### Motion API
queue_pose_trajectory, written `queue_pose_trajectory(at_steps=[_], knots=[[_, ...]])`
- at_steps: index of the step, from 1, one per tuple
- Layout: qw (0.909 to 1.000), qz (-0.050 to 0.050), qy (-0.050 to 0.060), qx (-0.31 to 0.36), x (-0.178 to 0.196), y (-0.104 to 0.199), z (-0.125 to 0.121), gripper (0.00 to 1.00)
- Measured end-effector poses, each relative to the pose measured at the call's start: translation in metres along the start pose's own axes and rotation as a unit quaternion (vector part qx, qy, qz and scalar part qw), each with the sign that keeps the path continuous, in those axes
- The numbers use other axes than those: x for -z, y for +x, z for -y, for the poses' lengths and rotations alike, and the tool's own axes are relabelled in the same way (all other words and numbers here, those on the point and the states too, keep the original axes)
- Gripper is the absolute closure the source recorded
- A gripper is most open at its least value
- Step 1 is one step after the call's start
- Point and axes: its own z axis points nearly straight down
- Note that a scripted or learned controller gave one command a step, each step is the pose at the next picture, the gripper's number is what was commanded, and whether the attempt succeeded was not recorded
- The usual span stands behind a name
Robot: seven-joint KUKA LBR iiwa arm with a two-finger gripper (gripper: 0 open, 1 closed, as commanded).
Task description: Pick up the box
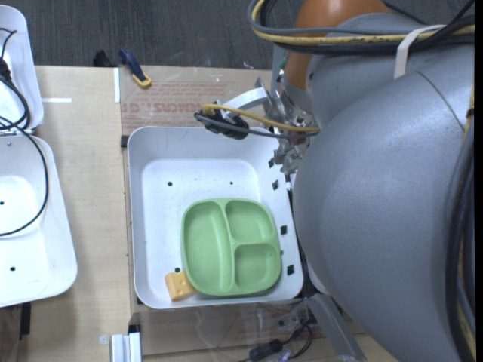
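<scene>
A small yellow-orange box (pixel 178 285) lies in the near left corner of the middle white bin (pixel 151 202). It touches the left front rim of a green three-part plate (pixel 230 245). The grey arm (pixel 385 179) bulks over the right side of the bin. Its orange band (pixel 332 6) is at the top, and a yellow and black cable bundle (pixel 226 123) juts out over the bin's far rim. The arm stands well apart from the box.
The green plate takes up the near half of the bin floor. A second white bin (pixel 38 225) at the left has a black cable (pixel 19 111) looping over it. A blue and yellow clamp (pixel 134 68) lies on the bench behind.
</scene>
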Motion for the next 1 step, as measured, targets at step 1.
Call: queue_pose_trajectory(at_steps=[1], knots=[[0.9987,-0.001,0.000,0.050,-0.1425,-0.0032,0.0674,1.00]])
